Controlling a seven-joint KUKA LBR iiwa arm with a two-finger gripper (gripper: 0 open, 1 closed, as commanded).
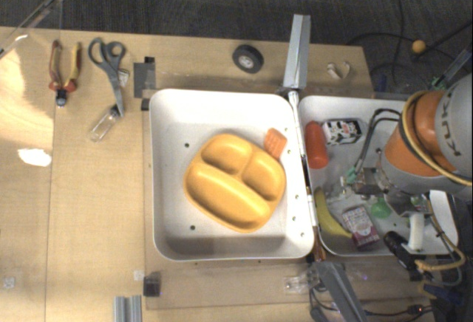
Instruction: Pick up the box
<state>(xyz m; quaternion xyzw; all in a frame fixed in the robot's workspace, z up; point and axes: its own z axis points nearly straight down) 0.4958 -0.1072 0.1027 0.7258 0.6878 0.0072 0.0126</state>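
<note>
Box point(359, 225) seen in right bin point(443, 204), just below-left of gripper point(367, 182); long axis approx diagonal. Finger state cannot be told, hidden among cables. Short descent judged needed.

From here the arm point(436, 139) covers much of the right bin point(336, 248), and its bulk runs off the right edge. I can't make out the pincer beneath it. The box point(342, 129) print is too small to read.

My grey arm point(436, 143) reaches in from the right, its orange band facing up. My wrist points downward. My gripper point(369, 191) hangs low beneath it.
</note>
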